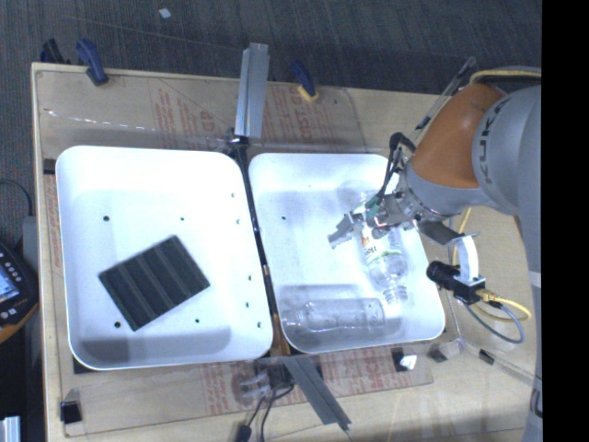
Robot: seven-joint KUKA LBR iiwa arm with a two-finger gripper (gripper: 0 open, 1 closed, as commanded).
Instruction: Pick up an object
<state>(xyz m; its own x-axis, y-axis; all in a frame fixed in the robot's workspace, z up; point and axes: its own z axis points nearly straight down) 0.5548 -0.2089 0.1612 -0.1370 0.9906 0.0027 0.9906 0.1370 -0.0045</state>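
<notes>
Over the right bin point(276, 182) my gripper point(366, 221) hangs just above a clear bottle point(386, 263) by the right wall; I cannot tell its state, so I'd centre on the bottle's body before descending, avoiding the second bottle point(333, 315) lying along the near wall

This looks like a robotics lab or test cell. A wooden bench point(55, 247) carries two shallow white bins point(74, 247) to the left of the gripper point(363, 224), with blue clamps point(90, 61) gripping its far edge, up and left of the gripper. Loose cables point(502, 307) trail just right of the gripper, and dark carpet point(368, 17) lies beyond the bench.
</notes>
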